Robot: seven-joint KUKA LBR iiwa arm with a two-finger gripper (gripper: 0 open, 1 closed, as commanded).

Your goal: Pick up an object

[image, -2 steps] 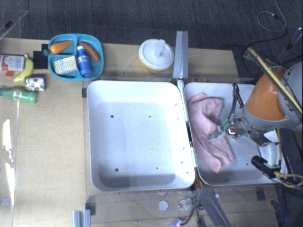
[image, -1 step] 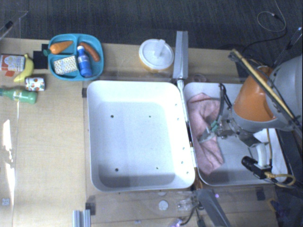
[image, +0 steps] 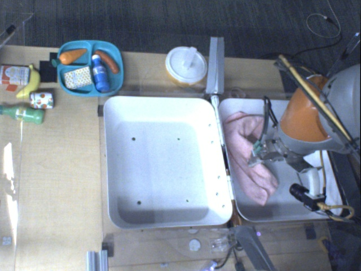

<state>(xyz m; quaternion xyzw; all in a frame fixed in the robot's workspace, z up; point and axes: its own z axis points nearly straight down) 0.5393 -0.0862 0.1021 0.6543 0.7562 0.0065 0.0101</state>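
Note:
A crumpled pink cloth (image: pixel 248 156) lies along the left side of the right bin (image: pixel 282 212). My gripper (image: pixel 259 153) hangs low over the cloth's right part, its tips down at the fabric. The grey arm with its orange band (image: pixel 303 117) reaches in from the right above it. How the tips stand against the cloth is too small to make out. The left bin (image: pixel 163 162) is a shallow white tray beside it.
On the bench at the back left stands a blue divided plate (image: pixel 90 66) with toy food. A banana (image: pixel 31 82), a small can (image: pixel 41 100) and a green bottle (image: pixel 22 114) lie at the far left. A white lidded cup (image: pixel 186 65) stands behind the bins.

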